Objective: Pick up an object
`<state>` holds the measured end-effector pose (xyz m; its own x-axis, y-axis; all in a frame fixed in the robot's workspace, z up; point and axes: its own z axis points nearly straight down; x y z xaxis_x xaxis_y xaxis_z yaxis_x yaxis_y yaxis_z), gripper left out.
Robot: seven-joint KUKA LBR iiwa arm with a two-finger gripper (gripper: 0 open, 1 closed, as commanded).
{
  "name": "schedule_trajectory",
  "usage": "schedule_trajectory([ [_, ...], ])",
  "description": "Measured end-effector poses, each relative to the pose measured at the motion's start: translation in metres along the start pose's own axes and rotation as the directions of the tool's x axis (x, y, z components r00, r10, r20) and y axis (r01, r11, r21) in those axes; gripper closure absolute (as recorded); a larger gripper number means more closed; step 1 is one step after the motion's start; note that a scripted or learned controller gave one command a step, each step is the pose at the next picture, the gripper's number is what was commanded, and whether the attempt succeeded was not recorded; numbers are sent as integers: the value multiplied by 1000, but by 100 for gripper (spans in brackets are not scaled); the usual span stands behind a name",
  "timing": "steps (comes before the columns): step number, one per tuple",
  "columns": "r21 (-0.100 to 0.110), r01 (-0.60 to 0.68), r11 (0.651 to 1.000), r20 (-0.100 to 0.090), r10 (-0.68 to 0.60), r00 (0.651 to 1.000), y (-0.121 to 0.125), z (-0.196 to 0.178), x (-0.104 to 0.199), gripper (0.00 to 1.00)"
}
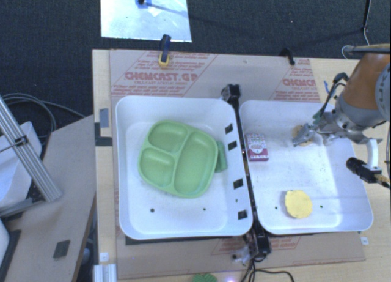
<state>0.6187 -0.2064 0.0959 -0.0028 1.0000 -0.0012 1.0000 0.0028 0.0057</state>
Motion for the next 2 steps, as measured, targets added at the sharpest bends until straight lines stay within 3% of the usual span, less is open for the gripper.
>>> schedule_trajectory([
  [1,4,2,1000,-2,-2,1000,52,10,1,0],
  [2,6,-2,1000,-1,2,1000,15,11,0,0],
])
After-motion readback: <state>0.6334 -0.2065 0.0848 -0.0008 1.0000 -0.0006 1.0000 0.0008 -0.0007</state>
